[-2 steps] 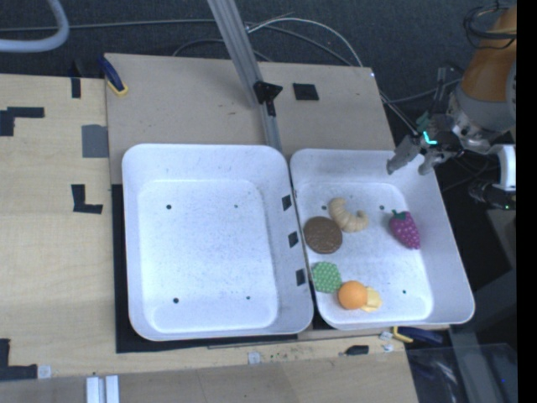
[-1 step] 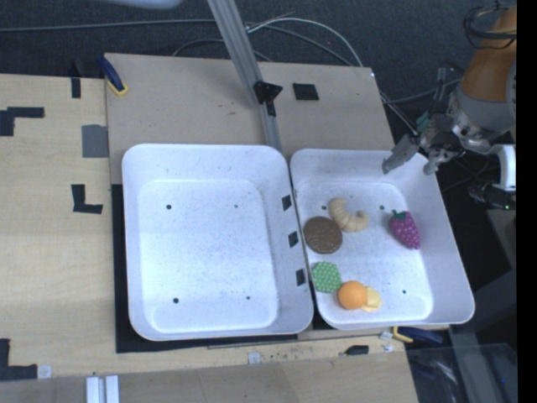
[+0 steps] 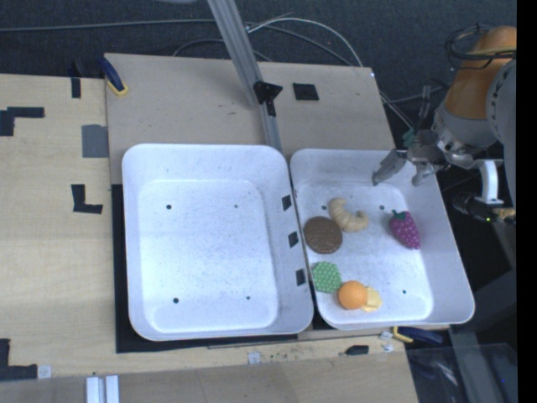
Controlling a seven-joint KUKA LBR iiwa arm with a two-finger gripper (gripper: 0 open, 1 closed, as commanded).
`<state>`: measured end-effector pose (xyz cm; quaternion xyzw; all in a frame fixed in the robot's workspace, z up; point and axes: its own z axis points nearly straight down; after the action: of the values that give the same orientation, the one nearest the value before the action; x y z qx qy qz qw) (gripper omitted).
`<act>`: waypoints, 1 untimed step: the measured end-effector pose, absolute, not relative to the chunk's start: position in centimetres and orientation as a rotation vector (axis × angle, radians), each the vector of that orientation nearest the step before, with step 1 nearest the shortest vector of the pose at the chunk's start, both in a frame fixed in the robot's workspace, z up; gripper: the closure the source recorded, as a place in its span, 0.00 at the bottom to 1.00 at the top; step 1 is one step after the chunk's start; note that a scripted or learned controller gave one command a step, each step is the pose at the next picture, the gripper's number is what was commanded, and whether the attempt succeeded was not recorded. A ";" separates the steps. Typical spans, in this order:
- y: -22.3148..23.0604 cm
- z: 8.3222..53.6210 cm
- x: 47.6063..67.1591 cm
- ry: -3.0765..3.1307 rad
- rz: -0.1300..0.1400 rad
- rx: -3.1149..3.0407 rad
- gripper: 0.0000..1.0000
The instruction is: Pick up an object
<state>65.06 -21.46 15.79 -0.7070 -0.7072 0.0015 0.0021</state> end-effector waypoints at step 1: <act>-21.6 11.2 64.3 -2.220 0.004 -2.218 0.00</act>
<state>64.26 -21.60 11.19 -0.7069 -0.7073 0.0013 0.0018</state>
